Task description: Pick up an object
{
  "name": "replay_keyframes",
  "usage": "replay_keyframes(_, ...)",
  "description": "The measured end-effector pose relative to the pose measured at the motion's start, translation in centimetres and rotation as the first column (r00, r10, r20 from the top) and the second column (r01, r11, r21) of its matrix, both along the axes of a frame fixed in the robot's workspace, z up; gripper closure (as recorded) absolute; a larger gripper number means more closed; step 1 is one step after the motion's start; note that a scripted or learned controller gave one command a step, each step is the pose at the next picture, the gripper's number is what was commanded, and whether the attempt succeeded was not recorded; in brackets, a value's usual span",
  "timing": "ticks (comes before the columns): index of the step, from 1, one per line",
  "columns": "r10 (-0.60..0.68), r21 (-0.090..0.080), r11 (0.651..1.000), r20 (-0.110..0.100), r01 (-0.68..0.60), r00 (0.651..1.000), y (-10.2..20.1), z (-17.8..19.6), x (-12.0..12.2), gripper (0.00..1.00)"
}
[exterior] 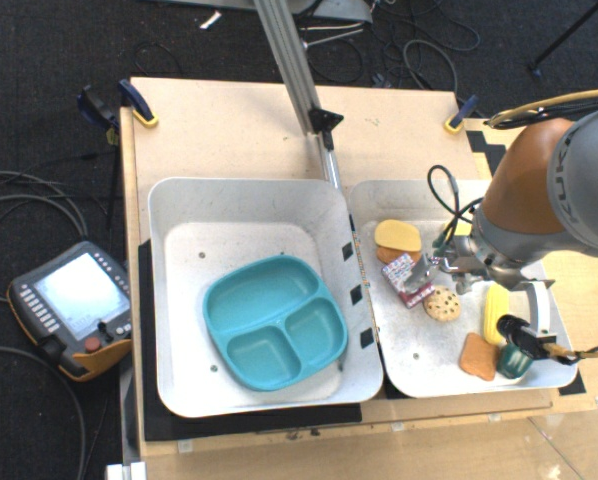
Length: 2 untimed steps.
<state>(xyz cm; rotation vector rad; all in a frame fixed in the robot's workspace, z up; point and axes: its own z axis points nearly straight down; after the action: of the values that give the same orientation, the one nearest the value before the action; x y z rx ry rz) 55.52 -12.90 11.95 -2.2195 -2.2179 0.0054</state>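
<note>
On the wooden bench [229,128] sit two white bins side by side. Toward nine o'clock is the left bin [179,218], and a teal tray [274,320] with three parts lies in it. Toward three o'clock is the right bin [419,353], and it has the small things in it.

Up in the right bin, near twelve o'clock, lies a yellow-orange pastry toy [398,236]. Just below it is a small red and white packet [403,276]. A round cookie with dark spots [441,306] lies just at five o'clock from the packet. A yellow block [495,310] sits at three o'clock from the cookie. An orange wedge [478,356] lies down near the bin's six o'clock edge. A dark green cup thing [516,358] sits just beside the wedge, at three o'clock from it.

The grey arm [539,188] with its orange band comes in from three o'clock. Its gripper [441,266] hangs low over the middle of the right bin, right beside the packet and just above the cookie. The view is too small and dark there to tell how the gripper stands or whether it has anything.

Off the bench at nine o'clock, a hand controller with a bright screen [74,308] lies on the dark floor. A silver pole [289,53] leans across the bench at twelve o'clock.
</note>
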Motion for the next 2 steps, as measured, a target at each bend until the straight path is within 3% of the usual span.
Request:
replay_keyframes(1, 0.002, 0.001, 1.0, 0.014, -0.002, 1.0, 0.1, -1.9, 0.4, 0.0)
replay_keyframes(2, 0.002, 0.001, 1.0, 0.017, -0.002, 1.0, 0.1, -0.8, 0.5, 1.0)
